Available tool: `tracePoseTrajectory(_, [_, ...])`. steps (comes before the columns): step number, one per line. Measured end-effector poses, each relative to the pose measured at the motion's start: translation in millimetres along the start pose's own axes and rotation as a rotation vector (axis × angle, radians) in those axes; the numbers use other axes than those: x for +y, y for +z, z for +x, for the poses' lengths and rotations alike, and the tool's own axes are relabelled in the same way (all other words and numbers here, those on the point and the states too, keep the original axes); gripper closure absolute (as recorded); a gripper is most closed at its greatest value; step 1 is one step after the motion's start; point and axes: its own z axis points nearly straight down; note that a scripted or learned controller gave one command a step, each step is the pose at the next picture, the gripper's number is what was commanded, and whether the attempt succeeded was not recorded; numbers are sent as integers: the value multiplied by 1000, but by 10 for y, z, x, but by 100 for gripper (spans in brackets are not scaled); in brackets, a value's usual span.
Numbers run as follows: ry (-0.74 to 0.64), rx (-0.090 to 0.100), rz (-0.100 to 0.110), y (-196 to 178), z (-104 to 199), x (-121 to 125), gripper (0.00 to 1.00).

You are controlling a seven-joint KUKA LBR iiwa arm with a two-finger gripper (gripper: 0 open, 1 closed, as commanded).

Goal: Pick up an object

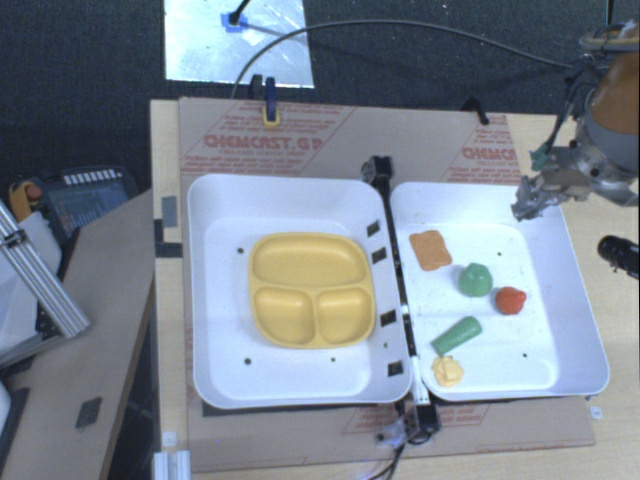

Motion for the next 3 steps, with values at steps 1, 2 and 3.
tracePoseTrajectory(1, [-4,3,6,151,552,115,100])
tracePoseTrajectory(2, [-5,4,8,304,1141,152,100])
tracePoseTrajectory(3, [-5,4,6,260,1706,176,100])
